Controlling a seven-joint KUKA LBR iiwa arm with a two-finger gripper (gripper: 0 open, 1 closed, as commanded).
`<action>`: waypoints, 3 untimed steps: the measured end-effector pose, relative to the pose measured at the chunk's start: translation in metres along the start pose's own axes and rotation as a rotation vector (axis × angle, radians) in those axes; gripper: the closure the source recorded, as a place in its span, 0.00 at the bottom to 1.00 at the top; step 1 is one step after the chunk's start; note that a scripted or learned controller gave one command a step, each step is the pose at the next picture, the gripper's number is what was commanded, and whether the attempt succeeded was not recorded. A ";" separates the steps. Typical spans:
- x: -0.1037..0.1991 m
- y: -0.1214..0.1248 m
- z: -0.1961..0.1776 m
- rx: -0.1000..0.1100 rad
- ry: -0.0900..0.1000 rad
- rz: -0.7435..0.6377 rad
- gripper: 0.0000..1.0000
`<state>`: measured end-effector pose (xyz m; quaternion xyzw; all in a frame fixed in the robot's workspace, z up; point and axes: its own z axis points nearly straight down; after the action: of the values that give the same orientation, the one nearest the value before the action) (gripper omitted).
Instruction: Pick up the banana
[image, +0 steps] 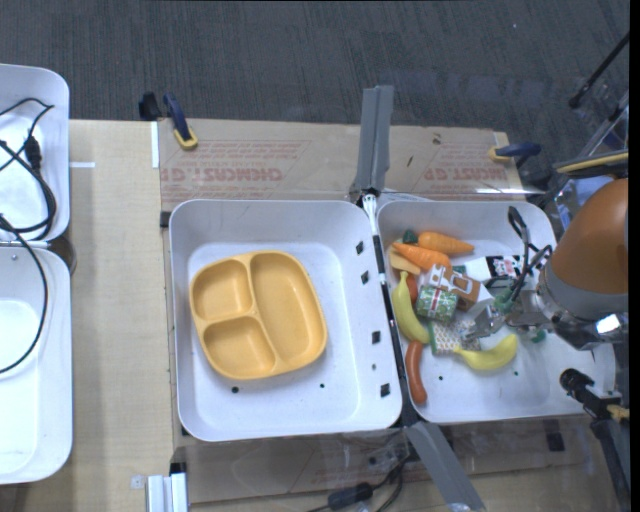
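Camera view is showing two bananas (405, 312) lying in the right bin (500, 402), one at its 9 o'clock edge, another at 5 o'clock beside the gripper (488, 322), whose grasp cannot be told. One yellow plate (259, 314) is sitting in the left bin (190, 400) on a wooden bench (115, 300).

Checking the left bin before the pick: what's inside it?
The left bin holds a yellow divided plate with three compartments, lying flat toward its left side. Whatever lies under the plate is covered. The banana lies in the right bin, beside the gripper.
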<state>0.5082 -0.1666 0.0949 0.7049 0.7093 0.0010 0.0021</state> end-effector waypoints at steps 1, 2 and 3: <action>0.003 -0.028 0.000 -0.004 0.000 0.024 0.00; 0.003 -0.027 -0.008 -0.002 0.004 0.027 1.00; 0.066 0.063 -0.098 0.007 0.000 0.117 1.00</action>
<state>0.5705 -0.0998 0.1932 0.7452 0.6668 -0.0014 -0.0004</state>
